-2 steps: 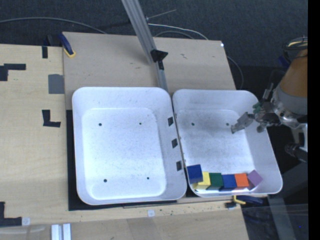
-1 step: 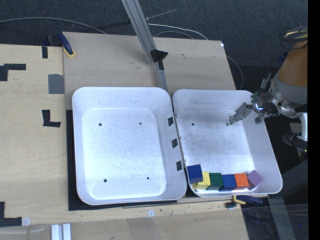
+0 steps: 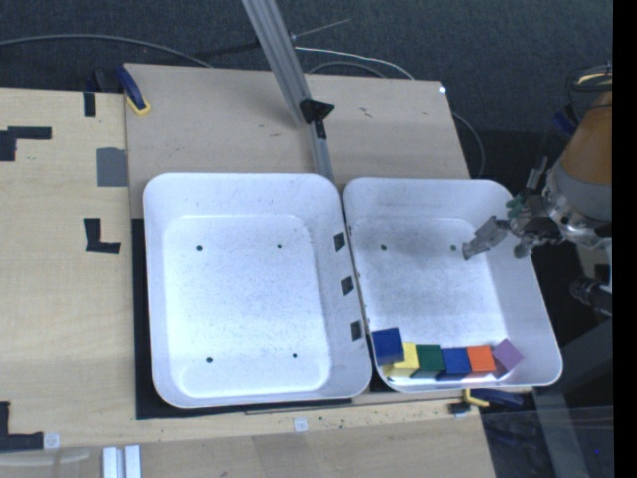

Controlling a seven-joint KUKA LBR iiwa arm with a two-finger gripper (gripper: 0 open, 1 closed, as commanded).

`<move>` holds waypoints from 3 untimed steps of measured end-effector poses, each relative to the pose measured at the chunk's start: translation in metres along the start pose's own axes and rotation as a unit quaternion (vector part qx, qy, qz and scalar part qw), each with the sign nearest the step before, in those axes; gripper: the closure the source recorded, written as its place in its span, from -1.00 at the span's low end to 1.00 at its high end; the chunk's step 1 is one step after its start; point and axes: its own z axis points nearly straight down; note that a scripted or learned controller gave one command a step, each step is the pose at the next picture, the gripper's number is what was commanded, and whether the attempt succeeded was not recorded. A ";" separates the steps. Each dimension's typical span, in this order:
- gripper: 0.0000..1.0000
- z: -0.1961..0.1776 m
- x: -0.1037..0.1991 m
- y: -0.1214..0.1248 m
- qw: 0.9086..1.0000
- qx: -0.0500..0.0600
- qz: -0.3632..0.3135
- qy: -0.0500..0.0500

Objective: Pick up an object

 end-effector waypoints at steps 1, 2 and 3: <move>-1.00 0.003 0.000 0.002 1.000 0.000 0.000 0.000; -1.00 0.010 0.000 0.017 1.000 -0.001 -0.001 0.000; -1.00 0.007 0.000 0.004 1.000 0.000 0.000 0.000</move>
